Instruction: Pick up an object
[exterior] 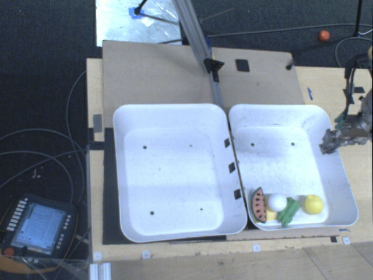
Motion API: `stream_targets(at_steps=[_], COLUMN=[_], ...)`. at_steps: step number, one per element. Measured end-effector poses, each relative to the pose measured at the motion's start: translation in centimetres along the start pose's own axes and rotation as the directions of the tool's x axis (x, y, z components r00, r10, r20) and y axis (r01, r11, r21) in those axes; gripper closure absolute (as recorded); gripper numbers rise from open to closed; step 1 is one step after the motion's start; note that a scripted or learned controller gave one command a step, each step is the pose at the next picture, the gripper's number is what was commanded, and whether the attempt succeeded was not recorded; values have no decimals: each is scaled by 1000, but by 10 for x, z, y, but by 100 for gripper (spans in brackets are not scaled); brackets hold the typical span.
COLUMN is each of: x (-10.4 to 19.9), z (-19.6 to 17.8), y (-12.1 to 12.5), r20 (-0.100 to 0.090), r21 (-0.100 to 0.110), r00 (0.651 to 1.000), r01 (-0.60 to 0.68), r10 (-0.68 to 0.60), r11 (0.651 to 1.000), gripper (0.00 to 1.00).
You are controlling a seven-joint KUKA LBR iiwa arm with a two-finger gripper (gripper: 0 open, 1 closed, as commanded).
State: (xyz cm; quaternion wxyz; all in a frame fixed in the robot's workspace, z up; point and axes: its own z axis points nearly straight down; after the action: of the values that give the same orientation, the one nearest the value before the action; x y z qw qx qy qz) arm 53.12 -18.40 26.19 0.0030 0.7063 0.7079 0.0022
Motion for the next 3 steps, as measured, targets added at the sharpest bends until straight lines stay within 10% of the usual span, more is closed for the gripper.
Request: stream_targets(at_steps=[3], x=[0], z=[-31], y=[1], r20=[0], r21=[-3], r00=[1000], r01=[2], r10=[-2], r11=[1000], gripper=[100])
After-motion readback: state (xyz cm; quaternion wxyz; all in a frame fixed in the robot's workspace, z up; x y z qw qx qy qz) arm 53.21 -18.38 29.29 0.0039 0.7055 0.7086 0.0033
